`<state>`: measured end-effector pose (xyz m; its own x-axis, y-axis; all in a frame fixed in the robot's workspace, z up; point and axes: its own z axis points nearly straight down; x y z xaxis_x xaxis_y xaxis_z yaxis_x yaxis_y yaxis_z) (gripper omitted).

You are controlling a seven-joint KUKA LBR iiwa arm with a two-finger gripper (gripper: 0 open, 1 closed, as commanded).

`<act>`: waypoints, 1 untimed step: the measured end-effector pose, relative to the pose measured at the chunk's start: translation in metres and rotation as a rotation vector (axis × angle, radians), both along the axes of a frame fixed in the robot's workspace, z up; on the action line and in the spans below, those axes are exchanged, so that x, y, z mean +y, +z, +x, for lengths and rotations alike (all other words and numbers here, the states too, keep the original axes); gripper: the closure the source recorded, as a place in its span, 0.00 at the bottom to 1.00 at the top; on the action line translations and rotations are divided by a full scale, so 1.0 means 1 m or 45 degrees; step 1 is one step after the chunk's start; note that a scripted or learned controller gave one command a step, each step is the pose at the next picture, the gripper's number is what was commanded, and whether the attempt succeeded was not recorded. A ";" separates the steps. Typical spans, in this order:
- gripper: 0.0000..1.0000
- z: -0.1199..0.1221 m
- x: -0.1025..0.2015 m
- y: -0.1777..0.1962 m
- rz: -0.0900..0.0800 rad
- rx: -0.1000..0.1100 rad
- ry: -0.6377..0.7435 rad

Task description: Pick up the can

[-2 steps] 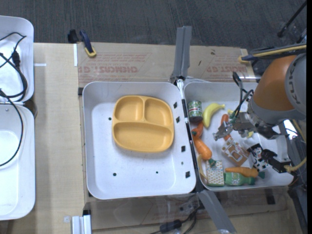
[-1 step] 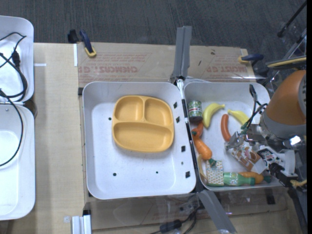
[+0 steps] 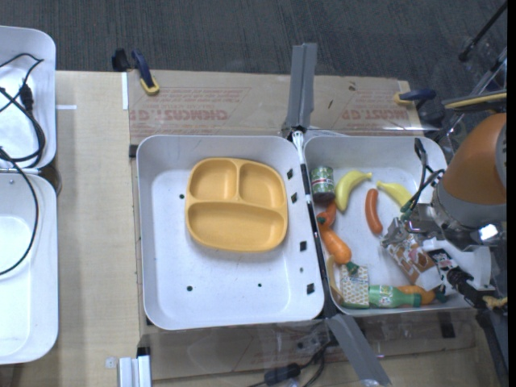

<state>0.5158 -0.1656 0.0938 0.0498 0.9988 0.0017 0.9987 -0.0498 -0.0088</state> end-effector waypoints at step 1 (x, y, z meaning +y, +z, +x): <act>1.00 0.000 0.030 -0.006 -0.006 -0.001 -0.572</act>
<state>0.5157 -0.1358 0.0875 0.4783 0.8782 -0.0028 0.8782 -0.4783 -0.0067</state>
